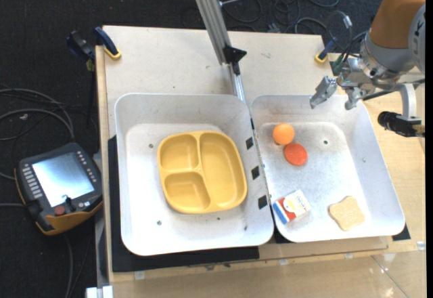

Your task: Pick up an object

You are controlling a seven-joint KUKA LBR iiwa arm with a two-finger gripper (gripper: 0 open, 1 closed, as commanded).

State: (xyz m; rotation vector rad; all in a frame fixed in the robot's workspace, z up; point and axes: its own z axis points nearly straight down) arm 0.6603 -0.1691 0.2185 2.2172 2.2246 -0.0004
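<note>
In the right bin [379,175] lie an orange ball [283,133], a red round piece [295,154], a small white carton with red and blue print [293,206] and a tan slice of toast [346,213]. My gripper [336,95] hangs above the bin's far edge, up and to the right of the orange ball. Its two fingers are spread apart with nothing between them.
The left bin [135,154] holds a yellow divided plate [201,171]. A slanted metal pole [211,9] runs down to the gap between the bins. Clamps sit at the bench's far corners [106,43]. A teach pendant [59,185] lies left of the bench.
</note>
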